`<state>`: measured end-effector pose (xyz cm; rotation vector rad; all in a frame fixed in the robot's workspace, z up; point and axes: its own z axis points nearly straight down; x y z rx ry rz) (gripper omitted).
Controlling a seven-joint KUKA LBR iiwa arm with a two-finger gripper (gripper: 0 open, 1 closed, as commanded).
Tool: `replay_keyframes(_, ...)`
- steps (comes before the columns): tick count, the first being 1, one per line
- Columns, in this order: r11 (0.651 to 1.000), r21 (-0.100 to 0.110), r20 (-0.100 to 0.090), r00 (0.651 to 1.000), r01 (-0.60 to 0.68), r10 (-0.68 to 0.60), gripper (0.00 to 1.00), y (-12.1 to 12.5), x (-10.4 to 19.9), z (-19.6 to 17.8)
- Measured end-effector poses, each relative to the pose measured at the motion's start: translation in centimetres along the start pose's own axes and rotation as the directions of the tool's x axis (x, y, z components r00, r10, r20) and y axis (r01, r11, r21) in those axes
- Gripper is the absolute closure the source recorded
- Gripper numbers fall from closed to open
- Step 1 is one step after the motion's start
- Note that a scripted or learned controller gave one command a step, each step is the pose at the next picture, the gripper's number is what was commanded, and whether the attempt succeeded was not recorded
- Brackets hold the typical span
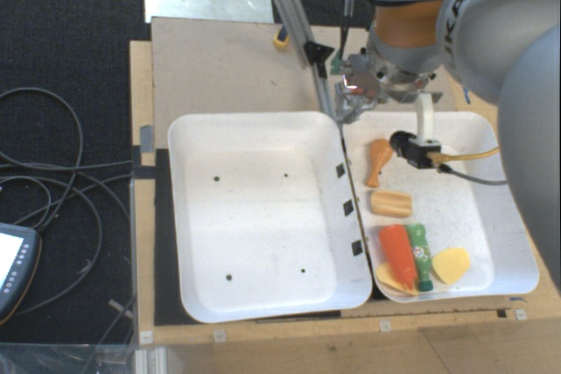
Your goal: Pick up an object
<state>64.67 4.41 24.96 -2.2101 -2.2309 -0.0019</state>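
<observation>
Table (219, 66): 2 shallow white bins side by side, left bin (188, 215) and right bin (504, 250). They meet along their inner walls.

Left bin: 4 small dark spots on the floor. 3 black clips sit along the shared wall.

Right bin, candidate objects, count 5:
- 1 tan drumstick-shaped piece (379, 160), upper middle, tilted, thick end up.
- 1 pale orange bun-shaped piece (391, 204), just below the drumstick and apart from it.
- 1 red-orange carrot-shaped piece (397, 251), near the front wall, lying lengthwise.
- 1 green stick (421, 257), touching the carrot-shaped piece along its right side.
- 1 yellow disc (451, 265), just beside the green stick, right of it.

A yellowish edge shows under the lower end of the carrot-shaped piece; cannot tell whether it is a sixth item.

End effector (352, 105): above the back left corner of the right bin, close to the shared wall, up from the drumstick-shaped piece and apart from it. Nothing seen in its grasp. Spread or pressed together: cannot tell, the wrist hides it.
</observation>
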Motion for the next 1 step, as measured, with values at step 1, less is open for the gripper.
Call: replay_keyframes(1,1.000,-0.002,-0.001,1.000,0.001,-0.001,1.00,-0.48,5.52,-0.35)
